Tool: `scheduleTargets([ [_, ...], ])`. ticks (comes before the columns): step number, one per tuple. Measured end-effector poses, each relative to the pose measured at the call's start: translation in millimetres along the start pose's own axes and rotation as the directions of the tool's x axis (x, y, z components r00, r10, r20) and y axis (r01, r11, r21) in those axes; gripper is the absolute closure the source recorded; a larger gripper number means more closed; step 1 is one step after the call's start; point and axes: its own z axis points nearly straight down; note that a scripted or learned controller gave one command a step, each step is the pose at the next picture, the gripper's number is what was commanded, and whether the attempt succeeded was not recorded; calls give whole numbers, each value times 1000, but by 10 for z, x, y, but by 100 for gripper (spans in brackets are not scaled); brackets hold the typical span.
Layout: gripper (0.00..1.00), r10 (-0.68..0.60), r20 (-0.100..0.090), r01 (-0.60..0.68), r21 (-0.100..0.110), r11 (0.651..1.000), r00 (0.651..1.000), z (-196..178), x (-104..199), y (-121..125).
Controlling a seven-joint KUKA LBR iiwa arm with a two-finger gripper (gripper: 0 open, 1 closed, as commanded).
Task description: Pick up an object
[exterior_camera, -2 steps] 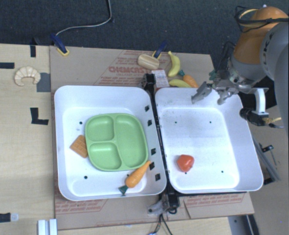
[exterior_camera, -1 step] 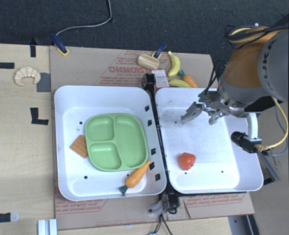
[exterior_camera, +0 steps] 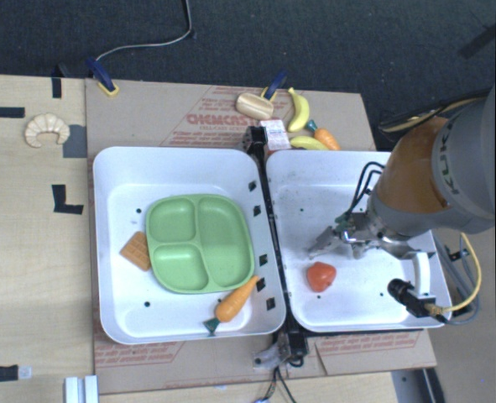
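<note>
Nearest the camera, a toy carrot (exterior_camera: 234,301) lies in the left bin (exterior_camera: 113,225) beside the green divided plate (exterior_camera: 200,243). In the right bin (exterior_camera: 315,175) a red tomato (exterior_camera: 321,276) sits alone on the floor. Just above it, the gripper (exterior_camera: 330,239) hovers, fingers spread apart and holding nothing. Beyond the bins, bananas (exterior_camera: 300,117) rest on cardboard.
</note>
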Motion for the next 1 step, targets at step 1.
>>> scheduleTargets([
  [1,0,1,4,-1,-10,1000,1000,219,230,-262],
])
